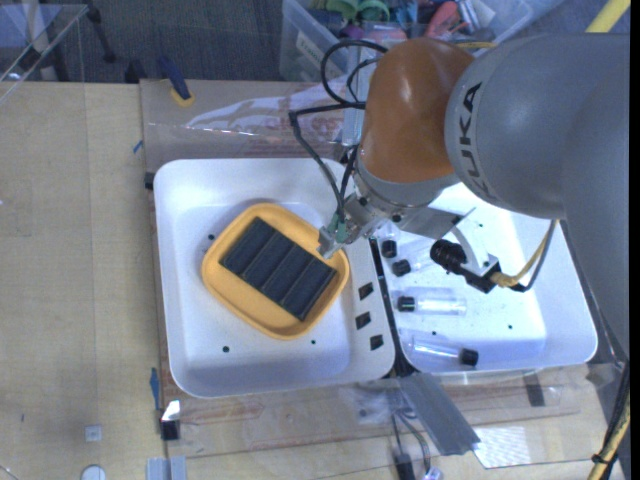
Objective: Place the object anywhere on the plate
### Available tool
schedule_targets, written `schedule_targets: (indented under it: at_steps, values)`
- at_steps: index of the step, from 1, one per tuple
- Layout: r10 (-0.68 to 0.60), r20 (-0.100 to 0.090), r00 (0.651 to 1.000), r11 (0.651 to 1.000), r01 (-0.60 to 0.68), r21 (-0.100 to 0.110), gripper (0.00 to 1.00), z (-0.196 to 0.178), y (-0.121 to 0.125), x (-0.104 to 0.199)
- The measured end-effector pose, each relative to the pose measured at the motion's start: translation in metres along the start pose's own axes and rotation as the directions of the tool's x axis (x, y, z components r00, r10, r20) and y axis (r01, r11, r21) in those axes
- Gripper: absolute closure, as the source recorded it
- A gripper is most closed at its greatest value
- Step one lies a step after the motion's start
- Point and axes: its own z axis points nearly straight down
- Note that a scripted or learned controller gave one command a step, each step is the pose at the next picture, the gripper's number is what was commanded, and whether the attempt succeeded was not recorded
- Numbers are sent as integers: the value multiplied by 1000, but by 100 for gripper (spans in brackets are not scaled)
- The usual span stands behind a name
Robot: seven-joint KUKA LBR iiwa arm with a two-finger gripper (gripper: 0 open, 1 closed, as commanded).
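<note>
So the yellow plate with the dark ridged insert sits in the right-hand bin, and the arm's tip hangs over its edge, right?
Not quite. The camera view shows the yellow plate with its dark ridged insert in the left bin, not the right bin. The rest holds: the end effector hangs over the plate's right edge.

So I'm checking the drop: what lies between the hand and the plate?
Camera view: nothing; the hand sits right over the yellow plate, at its right edge.

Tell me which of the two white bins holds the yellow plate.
The left bin holds it: the yellow plate, with its dark ribbed inset, lies in the middle there. The right bin carries small black pieces and clear tubes instead. The end effector sits at the plate's right edge.
</note>
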Motion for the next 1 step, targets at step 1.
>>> schedule_targets:
  at_steps: [1]
  values:
    - [1, 0, 1000, 1000, -1, 0, 0, 0, 0, 0]
